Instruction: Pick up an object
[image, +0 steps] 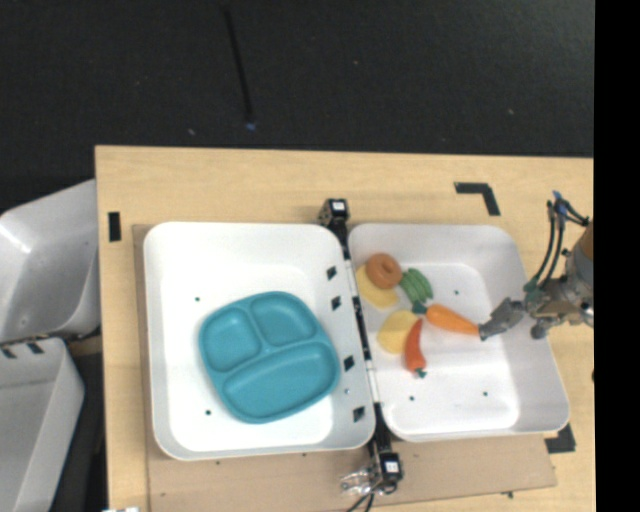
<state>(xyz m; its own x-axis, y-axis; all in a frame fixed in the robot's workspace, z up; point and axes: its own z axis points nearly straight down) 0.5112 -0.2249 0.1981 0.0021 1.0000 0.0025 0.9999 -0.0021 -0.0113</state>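
The right bin (500, 400) holds a cluster of toy foods near its left wall. These are a brown donut (382, 268) on a yellow piece (377, 292), a green vegetable (416, 286), an orange carrot (450, 320), a yellow lemon-like piece (397, 329) and a red chili (414, 347). My gripper (517, 323) hangs over the right side of this bin, open. One finger (497, 321) reaches left, its tip just at the carrot's right end. Nothing sits between the fingers.
The left bin (180, 260) carries a blue divided plate (267, 355). A ridge with black clips (352, 330) separates the bins. The arm and its cables (560, 250) enter from the right. Bench wood (250, 185) surrounds the bins.
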